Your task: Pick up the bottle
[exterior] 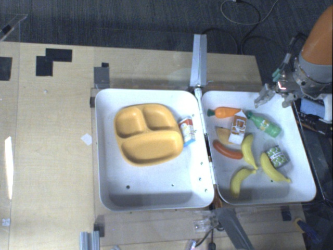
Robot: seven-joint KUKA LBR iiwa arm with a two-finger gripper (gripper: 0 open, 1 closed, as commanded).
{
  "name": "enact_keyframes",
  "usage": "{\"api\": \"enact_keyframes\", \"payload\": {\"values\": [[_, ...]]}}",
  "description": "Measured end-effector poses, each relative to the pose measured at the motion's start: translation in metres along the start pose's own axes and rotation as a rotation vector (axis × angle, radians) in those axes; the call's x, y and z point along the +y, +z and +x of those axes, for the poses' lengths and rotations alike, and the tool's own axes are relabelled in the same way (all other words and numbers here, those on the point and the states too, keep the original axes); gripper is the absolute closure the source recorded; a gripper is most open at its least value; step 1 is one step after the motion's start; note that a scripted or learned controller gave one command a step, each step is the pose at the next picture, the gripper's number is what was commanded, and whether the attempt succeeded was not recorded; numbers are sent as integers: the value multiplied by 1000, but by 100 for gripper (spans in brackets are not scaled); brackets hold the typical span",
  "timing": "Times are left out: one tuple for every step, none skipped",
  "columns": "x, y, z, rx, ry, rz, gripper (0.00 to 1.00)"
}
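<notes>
Nearest in the right bin (307, 191) lie three bananas (248, 163) and a small green can (277, 157). Beyond them sit a sausage (228, 150), a carton (238, 129) and a carrot (227, 112). The bottle (263, 124) — green, on its side — lies toward the bin's far right, just right of the carton. In the left bin (151, 194), a yellow tray (148, 133) has a can (187, 130) beside it. Farthest, the gripper (276, 95) hovers over the right bin's far edge — fingers spread, holding nothing.
</notes>
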State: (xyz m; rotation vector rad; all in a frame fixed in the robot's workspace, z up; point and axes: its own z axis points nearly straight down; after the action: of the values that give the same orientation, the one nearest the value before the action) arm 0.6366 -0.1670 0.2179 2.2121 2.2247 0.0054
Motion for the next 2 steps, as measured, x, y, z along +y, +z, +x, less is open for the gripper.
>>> {"api": "enact_keyframes", "payload": {"values": [[-24, 101, -15, -8, -86, -22, 0], [-22, 88, -17, -13, -86, -30, 100]]}}
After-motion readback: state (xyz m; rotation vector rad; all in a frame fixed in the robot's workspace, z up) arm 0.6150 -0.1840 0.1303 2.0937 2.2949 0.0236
